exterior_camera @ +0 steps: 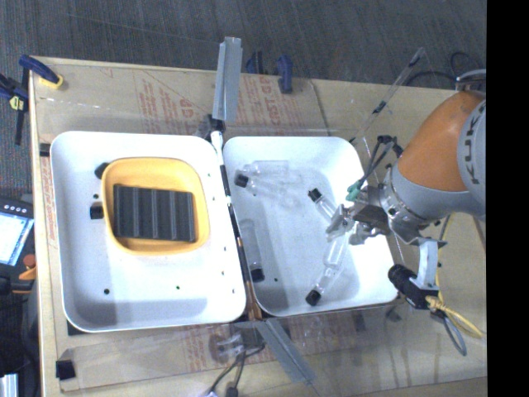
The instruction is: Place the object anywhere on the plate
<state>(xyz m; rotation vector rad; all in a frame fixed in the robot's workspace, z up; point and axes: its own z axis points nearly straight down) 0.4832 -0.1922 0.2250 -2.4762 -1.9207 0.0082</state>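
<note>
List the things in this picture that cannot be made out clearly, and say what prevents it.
- Gripper, camera view: too small and cluttered by wrist hardware to tell its fingers' stance.
- Clear bottles in the right bin: transparent on white, so their outlines and count are uncertain.
- Dark ridged object on the yellow plate: its kind cannot be told.

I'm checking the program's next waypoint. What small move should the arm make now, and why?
Probably a short descent onto the clear bottle beneath the gripper in the right bin. The gripper sits at that bin's right side among clear bottles, while the yellow plate waits in the left bin.
</note>
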